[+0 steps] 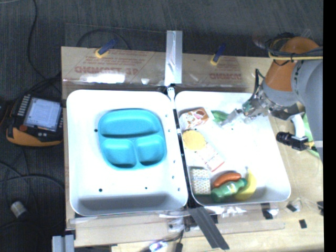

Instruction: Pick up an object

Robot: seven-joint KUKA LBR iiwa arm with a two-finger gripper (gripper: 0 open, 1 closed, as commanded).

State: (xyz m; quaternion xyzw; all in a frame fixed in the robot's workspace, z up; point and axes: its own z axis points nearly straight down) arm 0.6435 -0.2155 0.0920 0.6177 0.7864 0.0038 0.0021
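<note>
Dark grey carpet surrounds a wooden bench (131, 64) that bears two white bins side by side. Taking the right bin (262, 156) as landmark: the left bin (84, 156) touches its left wall and holds a blue compartment tray (131, 137), and a handheld controller (38, 119) lies on the carpet well beyond that.

The gripper (242, 112) hangs over the right bin's upper part, near its top right corner, the grey arm (294, 83) with its orange band reaching in over the right rim. Whether the pincer is spread or pressed together I cannot tell at this size.

A small green object (223, 117) lies just to the gripper's left and a touch lower, at or very near its tip; contact is too blurred to judge, and nothing can be seen pinched. It looks elongated, its long axis running roughly along the arm's line of reach, upper right to lower left. This seems the likeliest target, so the coming move turns on a short shift leftward and down.

The other objects lie farther off: a printed packet (193, 118) and a yellow disc (192, 139) near the bin's left wall, a pale card (211, 159) below them, and at the bottom edge a mesh pad (199, 180), an orange-red piece (227, 178), a green piece (223, 189) and a banana (248, 187) crowded together.
</note>
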